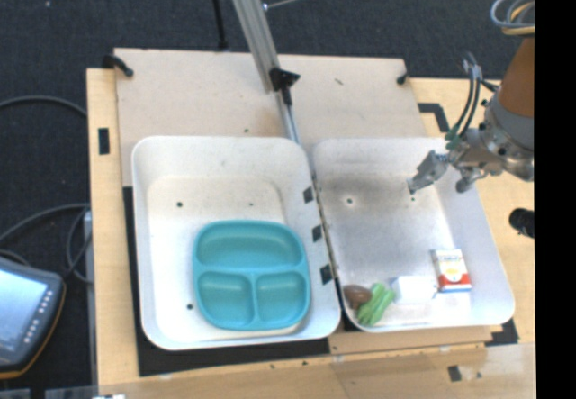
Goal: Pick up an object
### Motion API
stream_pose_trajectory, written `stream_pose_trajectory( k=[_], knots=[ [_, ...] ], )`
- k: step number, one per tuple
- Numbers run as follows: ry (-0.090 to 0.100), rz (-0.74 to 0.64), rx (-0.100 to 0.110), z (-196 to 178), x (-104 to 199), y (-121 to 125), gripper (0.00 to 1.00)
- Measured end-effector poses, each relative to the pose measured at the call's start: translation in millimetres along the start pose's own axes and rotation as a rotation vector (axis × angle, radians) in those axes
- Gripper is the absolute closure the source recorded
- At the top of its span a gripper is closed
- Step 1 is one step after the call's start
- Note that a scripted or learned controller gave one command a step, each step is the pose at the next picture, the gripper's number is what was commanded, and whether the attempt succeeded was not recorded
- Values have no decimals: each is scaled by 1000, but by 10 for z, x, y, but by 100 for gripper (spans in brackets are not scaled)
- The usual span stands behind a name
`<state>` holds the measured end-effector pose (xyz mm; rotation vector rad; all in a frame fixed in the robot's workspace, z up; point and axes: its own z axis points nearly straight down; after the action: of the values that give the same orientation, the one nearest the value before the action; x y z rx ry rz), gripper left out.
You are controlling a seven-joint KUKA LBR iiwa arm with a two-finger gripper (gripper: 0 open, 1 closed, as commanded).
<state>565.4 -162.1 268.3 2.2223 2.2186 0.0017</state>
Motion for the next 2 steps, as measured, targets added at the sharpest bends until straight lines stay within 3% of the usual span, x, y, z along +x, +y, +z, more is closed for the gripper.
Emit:
stream_pose_trajectory(
  k=[1, 2],
  knots=[
    [-1, 1, -3, -112, -17, 5, 100],
    [-2, 0, -5, -217, -33, 9, 100]
  ],
)
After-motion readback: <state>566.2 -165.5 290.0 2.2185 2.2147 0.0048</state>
